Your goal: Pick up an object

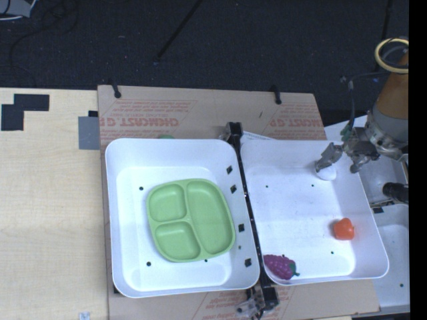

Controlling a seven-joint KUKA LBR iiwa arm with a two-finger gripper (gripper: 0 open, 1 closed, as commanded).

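right now the grey arm with its orange band reaches in at the upper right, and its two-finger end effector hangs over the back right corner of the right-hand shallow white bin; its fingers look spread, one tip beside a small white rounded object at the bin's upper part, with nothing pinched between them; that white piece lies just below and to the left of the end effector, touching or nearly touching the left finger, i cannot tell which; so it seems the nearest candidate, needing only a slight shift left and down; a small orange-red round toy fruit sits well apart, toward the near right of the same bin; a purple bunch-of-grapes toy rests at the near left corner; the left-hand white bin carries a pale green three-compartment plastic plate, far from the arm.
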